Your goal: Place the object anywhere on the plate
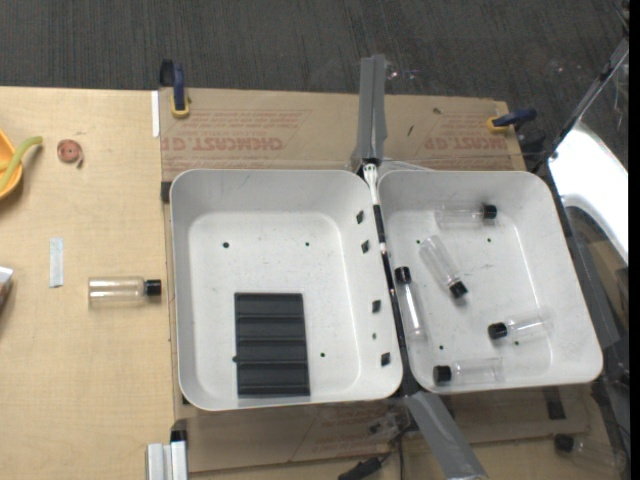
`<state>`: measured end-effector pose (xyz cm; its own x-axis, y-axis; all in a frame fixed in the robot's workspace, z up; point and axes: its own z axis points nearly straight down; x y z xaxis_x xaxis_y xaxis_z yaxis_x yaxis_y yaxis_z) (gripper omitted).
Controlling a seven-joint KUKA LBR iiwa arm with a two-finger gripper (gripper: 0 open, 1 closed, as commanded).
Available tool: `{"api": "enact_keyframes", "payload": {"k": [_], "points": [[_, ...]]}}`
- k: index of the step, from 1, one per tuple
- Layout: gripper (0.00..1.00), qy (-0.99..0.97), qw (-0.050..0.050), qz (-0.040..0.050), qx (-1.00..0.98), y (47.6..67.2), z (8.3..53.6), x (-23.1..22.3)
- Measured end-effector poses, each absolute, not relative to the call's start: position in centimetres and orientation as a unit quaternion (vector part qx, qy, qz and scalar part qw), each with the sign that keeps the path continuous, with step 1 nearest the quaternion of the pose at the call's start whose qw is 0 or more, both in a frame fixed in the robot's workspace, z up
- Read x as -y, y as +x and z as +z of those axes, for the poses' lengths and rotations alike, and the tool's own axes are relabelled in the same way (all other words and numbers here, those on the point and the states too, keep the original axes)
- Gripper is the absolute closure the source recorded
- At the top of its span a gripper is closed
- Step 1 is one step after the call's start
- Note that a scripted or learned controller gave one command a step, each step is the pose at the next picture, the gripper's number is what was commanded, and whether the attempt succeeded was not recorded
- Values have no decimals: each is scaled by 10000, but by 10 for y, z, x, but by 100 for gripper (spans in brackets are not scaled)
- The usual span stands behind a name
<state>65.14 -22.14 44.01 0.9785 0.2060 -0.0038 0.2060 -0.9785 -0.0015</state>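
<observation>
Whether the gripper is grasping anything or hanging loose cannot be told here. A pale curved shape (590, 173) is showing at the right edge, cut off by the frame, and it is too partial to identify.

5 clear vials with black caps are lying on their sides in the right bin (545, 203). 1 vial (465, 214) is resting near the far wall, 1 (440, 264) is lying slanted in the middle, 1 (408, 306) is lying against the left wall, 1 (522, 328) is sitting toward the right, and 1 (470, 372) is lying along the near wall. Their glass is blending into the white floor, so their outlines are hard to trace.

The black ridged plate (270, 346) is lying flat in the left bin (200, 208), toward its near side.
</observation>
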Motion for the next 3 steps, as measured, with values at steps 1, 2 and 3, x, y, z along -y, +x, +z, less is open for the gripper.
{"api": "enact_keyframes", "payload": {"k": [1,2,3], "points": [[0,-9945,0,23,1044,655,440,221],[0,-9948,8,27,1018,653,439,222],[0,-9949,12,27,1004,651,439,222]]}}
